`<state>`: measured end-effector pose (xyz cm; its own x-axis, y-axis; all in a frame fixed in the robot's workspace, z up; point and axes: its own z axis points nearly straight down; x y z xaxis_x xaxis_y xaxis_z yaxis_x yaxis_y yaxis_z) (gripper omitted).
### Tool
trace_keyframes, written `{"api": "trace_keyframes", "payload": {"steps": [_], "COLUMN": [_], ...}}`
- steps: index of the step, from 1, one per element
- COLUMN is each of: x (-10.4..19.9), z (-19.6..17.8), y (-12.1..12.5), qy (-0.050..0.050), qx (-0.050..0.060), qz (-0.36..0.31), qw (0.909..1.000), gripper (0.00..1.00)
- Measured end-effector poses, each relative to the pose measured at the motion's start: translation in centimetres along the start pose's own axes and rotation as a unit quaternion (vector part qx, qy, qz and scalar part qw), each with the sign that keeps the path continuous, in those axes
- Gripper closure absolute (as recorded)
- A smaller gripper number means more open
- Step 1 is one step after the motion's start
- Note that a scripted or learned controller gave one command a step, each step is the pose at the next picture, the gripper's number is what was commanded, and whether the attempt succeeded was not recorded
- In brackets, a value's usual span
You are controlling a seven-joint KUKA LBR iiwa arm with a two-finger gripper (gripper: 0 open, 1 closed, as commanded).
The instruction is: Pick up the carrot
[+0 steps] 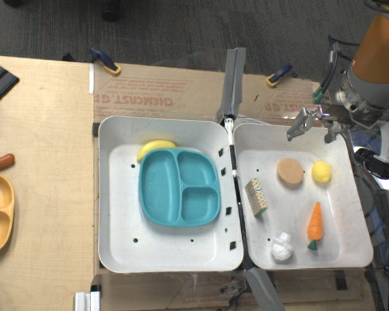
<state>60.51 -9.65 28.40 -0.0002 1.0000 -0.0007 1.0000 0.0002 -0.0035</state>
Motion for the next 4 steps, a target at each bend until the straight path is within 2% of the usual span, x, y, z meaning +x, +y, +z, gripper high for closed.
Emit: {"api": "trace_keyframes", "payload": {"steps": [1, 2, 3, 4], "x": [-6.1, -11.6, -11.9, -4.9], "z": [10.7, 19.4, 18.4, 7.7], "y": [-2.6, -9.1, -9.0, -6.6], "qy": [0.0, 0.006, 0.003, 0.0], "qx": [0.0, 0.0, -0.001, -0.002], "qz": [-0.053, 0.003, 0.005, -0.013], "qw": [0.9986, 1.0, 1.0, 0.9999], "gripper": [0.0, 0.0, 1.0, 1.0]}}
